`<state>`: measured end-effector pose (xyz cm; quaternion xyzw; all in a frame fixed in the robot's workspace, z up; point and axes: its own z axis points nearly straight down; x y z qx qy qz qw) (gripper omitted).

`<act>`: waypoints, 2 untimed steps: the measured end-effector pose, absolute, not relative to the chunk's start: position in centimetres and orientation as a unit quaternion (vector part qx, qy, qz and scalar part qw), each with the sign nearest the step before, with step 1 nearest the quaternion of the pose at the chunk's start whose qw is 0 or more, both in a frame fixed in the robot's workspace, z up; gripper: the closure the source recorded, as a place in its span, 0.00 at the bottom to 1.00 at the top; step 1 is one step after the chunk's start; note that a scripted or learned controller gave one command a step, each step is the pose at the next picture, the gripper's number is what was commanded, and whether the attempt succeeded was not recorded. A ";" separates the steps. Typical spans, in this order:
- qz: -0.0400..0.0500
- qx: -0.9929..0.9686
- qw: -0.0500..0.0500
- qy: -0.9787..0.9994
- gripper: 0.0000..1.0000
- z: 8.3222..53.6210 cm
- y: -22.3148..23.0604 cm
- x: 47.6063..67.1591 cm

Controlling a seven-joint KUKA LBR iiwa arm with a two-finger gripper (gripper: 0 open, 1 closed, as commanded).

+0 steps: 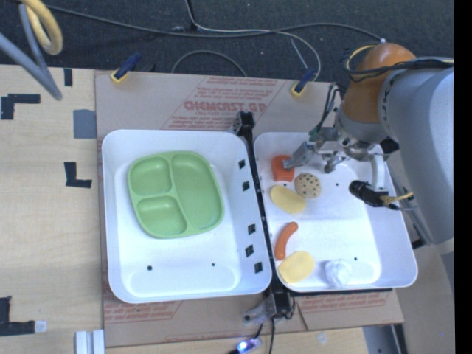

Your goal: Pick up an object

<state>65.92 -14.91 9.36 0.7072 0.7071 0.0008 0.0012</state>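
- Orange-red and blocky, the small piece (282, 168) I take for the nearest target lies at the far-left corner of the right bin (383, 234), close against the divider wall, with little room on its left side.
- I see the gripper (308, 153) hanging just right of that piece, its metal fingers low over the bin floor; I cannot tell how far apart they stand, and nothing shows clearly between them.
- Just beside it on the near side sit a speckled tan cookie (308, 186) and a pale yellow lump (287, 199), nearly touching each other, so that corner is crowded.
- Further toward me an orange sausage shape (285, 240) lies slanted near the divider, with a second yellow piece (296, 267) just beyond its lower end and a crumpled white object (338, 273) near the front edge.
- I count the middle and right part of that bin's floor as bare white, the best open room for moving.
- A black-tipped part of the arm's tooling (366, 192) juts over the bin's right half, below the grey arm (420, 124) and its orange band (372, 80).
- Left bin (184, 279) holds a green divided plate (175, 194), set toward its far-left part, well apart from every wall on the near side.
- Both bins rest on a cardboard sheet (214, 102) held by yellow-and-blue clamps (125, 68) at its far edge.
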 end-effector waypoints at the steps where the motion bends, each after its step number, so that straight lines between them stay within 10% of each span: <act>1: 0.004 0.706 0.002 0.708 1.00 11.0 -14.7 66.2; 2: 0.001 0.707 0.002 0.708 1.00 17.2 -14.9 66.4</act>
